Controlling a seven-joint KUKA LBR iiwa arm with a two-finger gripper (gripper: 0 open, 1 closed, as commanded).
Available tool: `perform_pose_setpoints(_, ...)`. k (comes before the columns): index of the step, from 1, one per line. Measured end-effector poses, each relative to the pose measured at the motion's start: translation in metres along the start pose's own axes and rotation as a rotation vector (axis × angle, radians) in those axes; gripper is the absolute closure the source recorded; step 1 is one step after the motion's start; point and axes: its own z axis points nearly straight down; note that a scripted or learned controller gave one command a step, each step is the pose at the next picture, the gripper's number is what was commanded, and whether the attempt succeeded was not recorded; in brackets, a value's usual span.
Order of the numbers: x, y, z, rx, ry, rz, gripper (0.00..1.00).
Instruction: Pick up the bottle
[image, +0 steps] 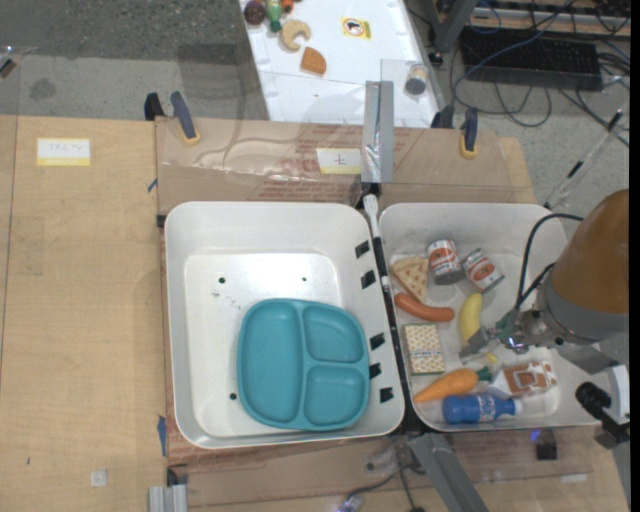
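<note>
A blue bottle (478, 408) lies on its side along the front wall of the right bin (520, 218), its blue cap end pointing left and its clear part pointing right. An orange carrot (447, 385) lies just behind it. My gripper (481, 343) hangs over the middle of the right bin, a little behind the bottle and apart from it, just below a yellow banana (470, 315). Its fingers stand open and hold nothing. The grey and orange arm (596, 270) covers the bin's right side.
The right bin also holds two cans (443, 260), a pizza slice (410, 275), a sausage (425, 308), a cracker box (425, 348) and a small carton (530, 377). A teal divided plate (302, 363) lies in the left bin (200, 300).
</note>
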Motion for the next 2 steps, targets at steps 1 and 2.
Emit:
perform_pose_setpoints(1,0.054,-0.009,-0.001,0.000,0.001,-0.040,0.00)
perform_pose_setpoints(2,0.051,-0.010,0.019,0.000,0.001,-0.225,0.00)
